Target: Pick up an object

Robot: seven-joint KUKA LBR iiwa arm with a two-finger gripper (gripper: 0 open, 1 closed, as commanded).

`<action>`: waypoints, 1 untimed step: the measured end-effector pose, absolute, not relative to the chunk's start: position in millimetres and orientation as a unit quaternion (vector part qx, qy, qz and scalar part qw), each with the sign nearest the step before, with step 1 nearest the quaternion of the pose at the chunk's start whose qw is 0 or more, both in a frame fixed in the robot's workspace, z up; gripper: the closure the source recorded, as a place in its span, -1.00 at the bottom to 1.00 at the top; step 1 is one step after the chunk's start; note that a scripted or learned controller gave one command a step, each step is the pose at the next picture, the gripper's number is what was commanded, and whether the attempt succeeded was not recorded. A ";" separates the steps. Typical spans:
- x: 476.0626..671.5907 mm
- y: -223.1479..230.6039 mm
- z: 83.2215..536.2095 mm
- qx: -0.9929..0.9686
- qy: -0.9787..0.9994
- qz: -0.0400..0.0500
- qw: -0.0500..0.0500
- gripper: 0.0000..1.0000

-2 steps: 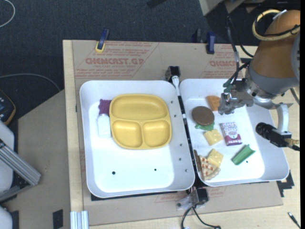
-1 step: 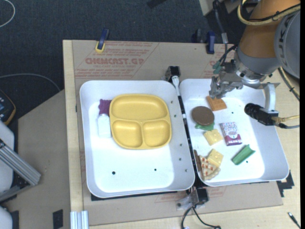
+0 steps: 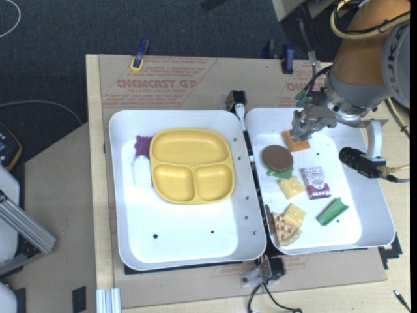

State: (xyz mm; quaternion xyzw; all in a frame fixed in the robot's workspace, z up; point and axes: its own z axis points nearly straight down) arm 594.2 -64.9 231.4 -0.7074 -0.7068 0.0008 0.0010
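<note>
The gripper (image 3: 301,130) is down in the right bin (image 3: 371,230), low over the orange toast-like piece (image 3: 296,141) at the bin's far side; whether it is parted or closed, I cannot tell. This looks like the reach-and-grasp step. Just nearer than the piece lies the brown patty (image 3: 277,157), so the next move calls for closing on the piece alone, then lifting straight up.

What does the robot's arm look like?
The arm is thick, round and grey, with a shiny orange band near its end. Its metal claw is small and grey. Thin dark and yellowish cables loop around it.
</note>
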 end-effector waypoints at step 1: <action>594.1 -64.1 231.6 -0.707 -0.707 0.001 0.001 1.00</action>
